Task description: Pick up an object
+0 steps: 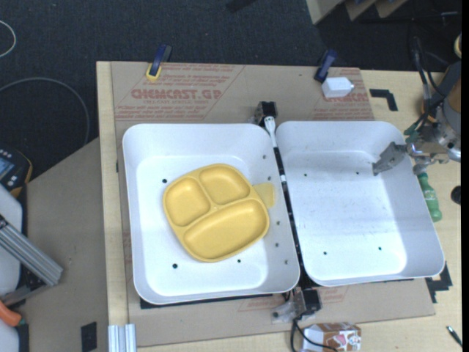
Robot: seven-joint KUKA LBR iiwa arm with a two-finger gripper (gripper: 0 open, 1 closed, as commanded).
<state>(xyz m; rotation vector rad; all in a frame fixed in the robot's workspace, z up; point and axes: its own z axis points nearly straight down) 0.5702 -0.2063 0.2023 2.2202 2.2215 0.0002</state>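
Observation:
A yellow three-compartment plate [215,211] lies flat in the left bin [143,149], slightly right of its middle. A small yellow piece [264,193] pokes out at the plate's right edge. My gripper [404,164] hangs over the upper right corner of the right bin [344,134], far from the plate. It is open: one grey finger [385,160] splays left over the bin floor, and the other sits near the right rim. A slim green object [431,199] lies along that rim just below the right finger. Nothing shows between the fingers.
Both bins rest on a cardboard sheet [220,86] held by clamps [156,62] at the back. A small white block [337,87] sits behind the right bin. A cable and connector [267,114] run between the bins. A wrapped packet [337,338] lies at the front edge.

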